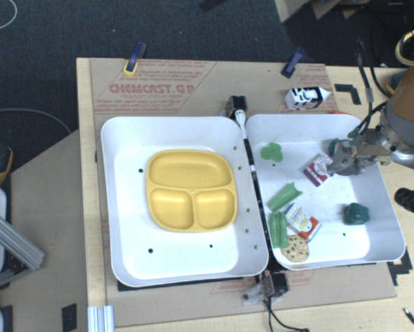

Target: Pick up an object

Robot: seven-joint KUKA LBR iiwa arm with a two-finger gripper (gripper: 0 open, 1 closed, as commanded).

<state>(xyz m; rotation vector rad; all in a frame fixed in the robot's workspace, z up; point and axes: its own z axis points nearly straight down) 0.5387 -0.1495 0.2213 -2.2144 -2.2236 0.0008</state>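
My gripper [340,160] hangs low over the right bin [380,185], near its upper right part. A small red and white packet [317,171] lies just left of it, touching or nearly touching its tip. Also in this bin are a light green lump [271,152], a long green pod [284,196], a second green pod [279,229], a red and white snack packet [303,221], a round cookie [295,250] and a dark green object [356,214].
The left bin [124,185] holds a yellow divided plate [191,189]. A black and white object [307,97] sits on the board behind the right bin. Clamps [133,59] grip the board's far edge. Cables trail at the right.
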